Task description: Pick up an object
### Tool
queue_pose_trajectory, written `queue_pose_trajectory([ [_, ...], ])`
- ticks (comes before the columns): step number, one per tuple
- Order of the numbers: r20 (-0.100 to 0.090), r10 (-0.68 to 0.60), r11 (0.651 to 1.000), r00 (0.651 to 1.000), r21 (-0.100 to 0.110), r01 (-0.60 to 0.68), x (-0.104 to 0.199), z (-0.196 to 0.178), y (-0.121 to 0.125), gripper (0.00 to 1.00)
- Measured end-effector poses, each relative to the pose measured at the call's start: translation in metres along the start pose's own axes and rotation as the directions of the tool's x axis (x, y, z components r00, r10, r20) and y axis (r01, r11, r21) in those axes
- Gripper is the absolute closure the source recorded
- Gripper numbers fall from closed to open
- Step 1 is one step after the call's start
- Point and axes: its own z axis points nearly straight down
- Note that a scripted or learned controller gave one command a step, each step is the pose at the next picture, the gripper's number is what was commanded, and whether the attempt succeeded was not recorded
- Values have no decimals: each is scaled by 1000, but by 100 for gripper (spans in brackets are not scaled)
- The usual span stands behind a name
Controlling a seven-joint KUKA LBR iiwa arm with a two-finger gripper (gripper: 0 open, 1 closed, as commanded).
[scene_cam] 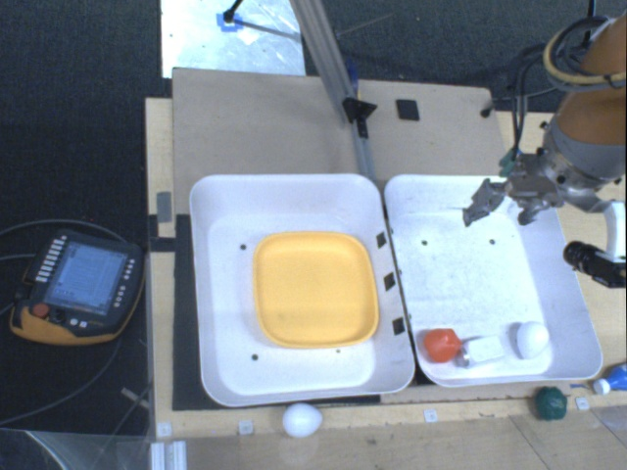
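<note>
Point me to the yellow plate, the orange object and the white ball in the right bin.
yellow plate [316,289], camera view, middle of its flat face.
orange object [440,344], camera view, its top.
white ball [531,338], camera view, its centre.

Candidate objects lie along the near edge of the right-hand shallow white bin [549,262]. A small red-orange rounded plastic item [440,344] sits at the near left corner. Just beside it, to its right, a short white cylindrical piece [482,350] lies on its side. A white egg-shaped ball [531,338] rests further right, near the corner. All three rest on the bin floor, ungripped.
</note>
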Motion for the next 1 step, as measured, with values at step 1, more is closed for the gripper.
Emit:
queue_pose_trajectory([
  [1, 0, 0, 1000, 1000, 4, 0, 5, 50, 9, 0],
])
